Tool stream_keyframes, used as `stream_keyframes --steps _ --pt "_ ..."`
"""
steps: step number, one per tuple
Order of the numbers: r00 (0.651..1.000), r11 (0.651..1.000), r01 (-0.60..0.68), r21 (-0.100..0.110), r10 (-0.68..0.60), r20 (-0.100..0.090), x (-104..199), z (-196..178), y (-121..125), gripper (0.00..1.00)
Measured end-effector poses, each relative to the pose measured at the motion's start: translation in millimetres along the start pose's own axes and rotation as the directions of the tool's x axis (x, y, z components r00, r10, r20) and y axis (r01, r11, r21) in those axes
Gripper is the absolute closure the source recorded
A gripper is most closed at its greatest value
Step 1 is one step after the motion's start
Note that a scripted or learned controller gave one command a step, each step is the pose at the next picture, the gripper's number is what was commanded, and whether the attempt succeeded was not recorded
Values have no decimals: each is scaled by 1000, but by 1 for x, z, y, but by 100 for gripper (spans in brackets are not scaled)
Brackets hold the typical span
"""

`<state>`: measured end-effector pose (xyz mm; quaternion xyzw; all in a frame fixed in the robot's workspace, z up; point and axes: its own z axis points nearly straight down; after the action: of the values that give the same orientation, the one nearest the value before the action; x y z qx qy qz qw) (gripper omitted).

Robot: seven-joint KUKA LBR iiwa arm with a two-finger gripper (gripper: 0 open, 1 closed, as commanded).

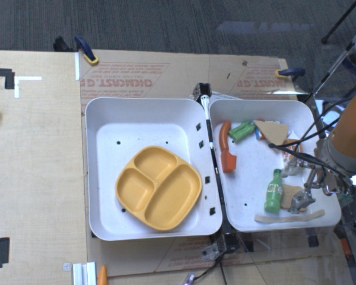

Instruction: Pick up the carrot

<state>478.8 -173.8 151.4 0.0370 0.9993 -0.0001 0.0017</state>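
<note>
The carrot (225, 146) is a long orange piece lying lengthwise along the left wall of the right bin (244, 217). My gripper (295, 187) hangs low over the right side of that bin, well to the right of the carrot and apart from it. Its fingers stand open, one finger (290, 170) toward the back and the other toward the front. A small tan piece (291, 191) lies on the bin floor under the gap, not clasped. A green bottle (274, 193) lies just left of the gripper.
The left bin (101, 123) holds a yellow divided plate (159, 186). The right bin also has a green block (242, 130), a tan wedge (272, 133) at the back, and a flat tan stick (288, 218) along the front wall. Cables cross its right rim.
</note>
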Motion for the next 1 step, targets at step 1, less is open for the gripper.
stream_keyframes --steps 1 --pt "983 983 181 -2 -181 -2 6 60 65 0"
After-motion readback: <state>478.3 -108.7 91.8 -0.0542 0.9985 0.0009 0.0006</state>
